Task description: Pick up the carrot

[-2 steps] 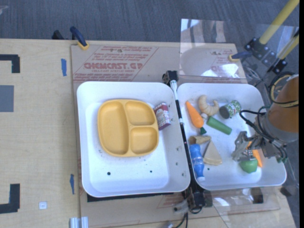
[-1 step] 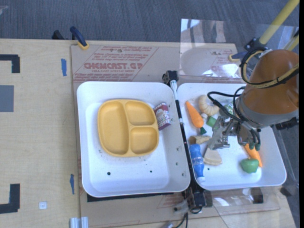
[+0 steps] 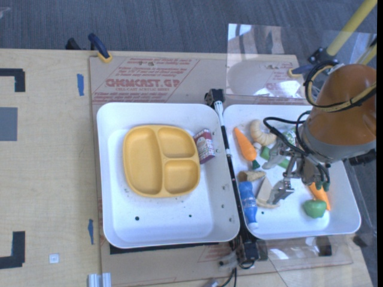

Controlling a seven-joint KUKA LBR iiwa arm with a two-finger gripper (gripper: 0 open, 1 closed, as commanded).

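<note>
Over the right bin [image 3: 347, 220], lower right of frame: hand [image 3: 281, 191] hovering, fingers spread, gripping nothing.
Carrot [image 3: 244, 144] lies in that bin's upper left, near the divider; yellow tray [image 3: 160, 159] in left bin.

Two white bins [image 3: 119, 220] sit on the surface. There is one yellow divided plate [image 3: 160, 160], one small can [image 3: 204, 146], two carrots [image 3: 245, 144], one blue bottle [image 3: 248, 201], and one green vegetable [image 3: 315, 208].
</note>
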